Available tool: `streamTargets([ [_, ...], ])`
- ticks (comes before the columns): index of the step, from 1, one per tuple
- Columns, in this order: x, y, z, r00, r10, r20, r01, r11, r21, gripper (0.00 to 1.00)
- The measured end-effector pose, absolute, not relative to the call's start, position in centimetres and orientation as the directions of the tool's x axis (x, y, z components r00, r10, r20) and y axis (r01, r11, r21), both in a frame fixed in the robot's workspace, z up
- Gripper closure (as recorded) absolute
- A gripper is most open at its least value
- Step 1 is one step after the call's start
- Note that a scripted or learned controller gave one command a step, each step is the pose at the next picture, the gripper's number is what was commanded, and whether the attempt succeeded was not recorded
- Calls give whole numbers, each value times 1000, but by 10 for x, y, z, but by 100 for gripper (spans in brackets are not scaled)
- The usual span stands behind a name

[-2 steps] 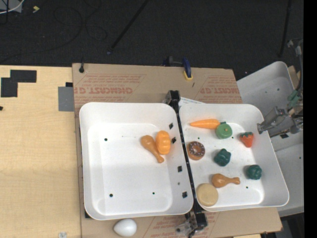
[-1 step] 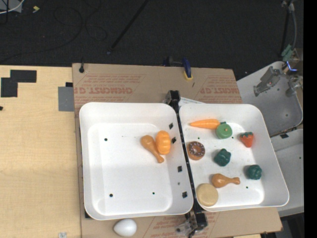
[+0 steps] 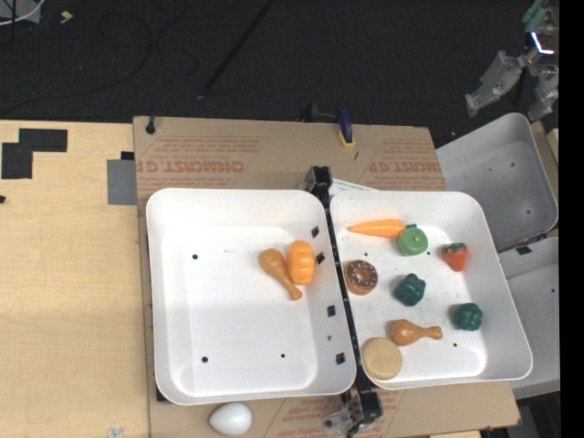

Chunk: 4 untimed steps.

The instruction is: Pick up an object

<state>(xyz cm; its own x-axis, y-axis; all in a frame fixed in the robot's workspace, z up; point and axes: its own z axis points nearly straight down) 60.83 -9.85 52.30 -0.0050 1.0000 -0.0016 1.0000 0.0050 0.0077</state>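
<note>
Picking the carrot (image 3: pixel 376 228) as my target: it lies alone near the far edge of the right bin (image 3: pixel 506 336), long axis running left-right, so I'd close across its narrow width. Green apple (image 3: pixel 413 240) sits just beside its tip; keep fingers off that end. Donut (image 3: pixel 361 276) hugs the divider wall, poor clearance. Left bin (image 3: pixel 173 336) has a drumstick (image 3: pixel 279 273) touching a small pumpkin (image 3: pixel 301 262), cluttered grasp. Gripper (image 3: pixel 538 35) is up at the top right corner, well apart from both bins; can't tell how open it is or whether it carries anything.
</note>
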Motion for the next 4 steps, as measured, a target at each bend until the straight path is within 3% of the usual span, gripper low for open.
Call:
streamTargets([
  [1,570,-84,370,2,1000,3,1000,-2,-20,0],
  [2,574,33,480,-14,1000,3,1000,14,9,0],
  [3,581,106,487,-9,1000,2,1000,9,-2,0],
  [4,606,162,540,-6,1000,1,1000,6,2,0],
])
